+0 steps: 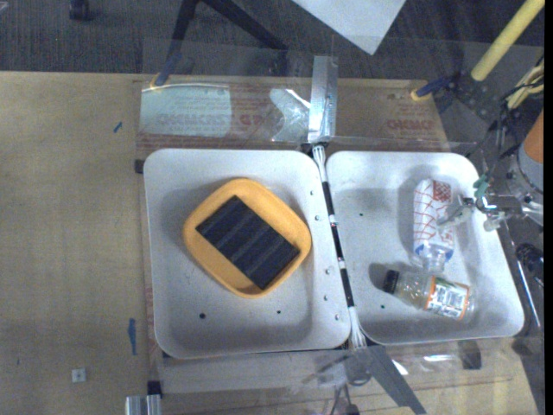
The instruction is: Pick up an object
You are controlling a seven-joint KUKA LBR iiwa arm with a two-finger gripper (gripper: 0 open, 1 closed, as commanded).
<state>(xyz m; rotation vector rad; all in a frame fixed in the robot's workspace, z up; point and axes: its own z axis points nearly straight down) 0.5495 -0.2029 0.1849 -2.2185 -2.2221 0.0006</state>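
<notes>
My end effector [484, 199] hangs at the 3 o'clock rim of the right bin [371, 318], a small cluster of metal parts just off the bin's upper right corner. I cannot tell how wide it stands, and I see nothing in its grip.

Just toward 9 o'clock from it lies a red-and-white packet [429, 204], with a clear plastic piece [435, 247] touching its lower end. Toward 6 o'clock from those, a small bottle [428, 291] lies on its side, dark cap toward 9 o'clock, label toward 3 o'clock. These 3 things share the right bin, close together.

Across the divider, the left bin [173, 318] carries 1 yellow tray [246, 246] with a dark ribbed insert, lying at a slant near the middle.

Both bins rest on the bench [60, 232].

I judge this the approach step: nothing is lifted yet. The packet is nearest, so the next move likely calls for shifting a little toward 9 o'clock to get over it, then descending straight. The risk is its closeness to the clear piece, which could be nudged or caught along with it.
</notes>
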